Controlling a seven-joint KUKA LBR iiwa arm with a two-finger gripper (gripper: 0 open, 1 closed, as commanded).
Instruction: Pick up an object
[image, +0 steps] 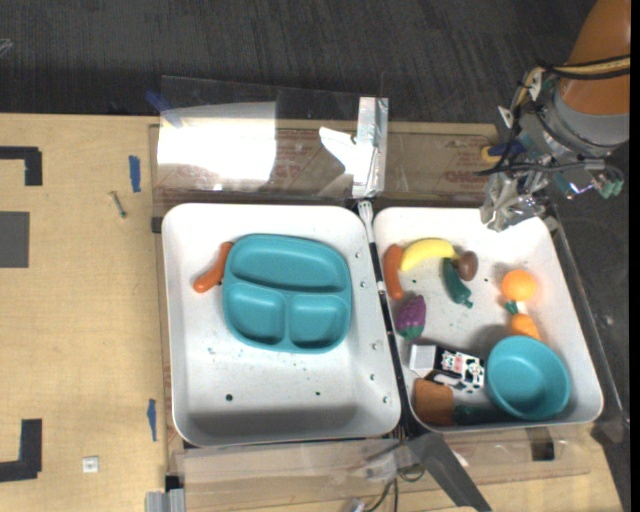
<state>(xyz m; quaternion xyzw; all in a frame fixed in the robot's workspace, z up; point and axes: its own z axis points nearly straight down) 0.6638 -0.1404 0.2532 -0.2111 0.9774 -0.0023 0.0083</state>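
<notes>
Camera view: yellow banana (428, 252) lies at top of right bin (585, 340), beside orange ball (519, 285). Gripper (505, 212) hangs above bin's top right corner, holding nothing. Open or closed, cannot tell. Step: reaching. Next: move left, go down, grab.

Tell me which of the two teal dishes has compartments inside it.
The teal tray in the left bin: it is divided into three compartments. The teal bowl in the right bin is round with a single hollow.
</notes>
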